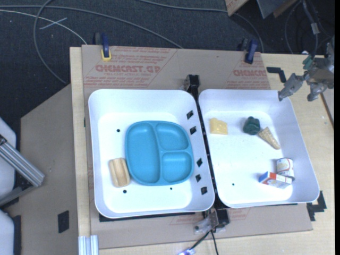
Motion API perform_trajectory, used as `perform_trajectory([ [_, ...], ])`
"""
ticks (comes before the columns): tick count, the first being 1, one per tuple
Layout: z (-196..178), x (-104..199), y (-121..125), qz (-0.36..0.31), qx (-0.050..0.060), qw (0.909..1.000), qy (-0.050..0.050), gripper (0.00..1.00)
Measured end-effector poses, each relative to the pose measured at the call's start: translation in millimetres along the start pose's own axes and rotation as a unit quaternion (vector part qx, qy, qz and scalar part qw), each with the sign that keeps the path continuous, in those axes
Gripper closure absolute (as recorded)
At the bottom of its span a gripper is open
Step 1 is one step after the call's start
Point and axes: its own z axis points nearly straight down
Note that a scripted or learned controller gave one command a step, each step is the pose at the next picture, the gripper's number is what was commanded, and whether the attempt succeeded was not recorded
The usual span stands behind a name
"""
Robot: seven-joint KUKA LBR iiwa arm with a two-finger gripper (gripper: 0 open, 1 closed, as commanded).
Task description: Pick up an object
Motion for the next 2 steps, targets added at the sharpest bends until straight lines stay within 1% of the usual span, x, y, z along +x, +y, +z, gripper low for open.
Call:
perform_trajectory([
  [1, -8.8, 1.2, 1.9, -0.002, -0.007, 1.0000, -0.002, 0.00],
  [2, 53.6, 2.4, 0.3, -0.002, -0.004, 1.0000, -0.001, 0.00],
])
